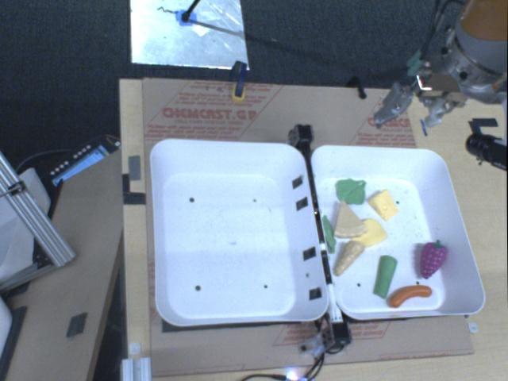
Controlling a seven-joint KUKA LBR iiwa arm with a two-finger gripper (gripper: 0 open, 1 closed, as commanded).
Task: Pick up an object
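My gripper [411, 109] hangs above the bench just behind the right bin's far edge, its two fingers spread apart with nothing between them. In the right bin [456, 213] lie several toy foods: a green leaf [350, 190], a yellow cheese block [384, 205], a tan wedge [347, 221], a yellow piece [373, 232], a pale corn cone [348, 256], a green cylinder [385, 275], a purple grape bunch [432, 258] and an orange sausage [409, 294]. A thin green strip [328, 232] lies by the bin's left wall.
The left bin [230, 236] stands beside the right one, joined by black clips [304, 205] along the divide. A shiny metal sheet [189, 22] lies at the back left. Aluminium framing [32, 221] stands at the left edge.
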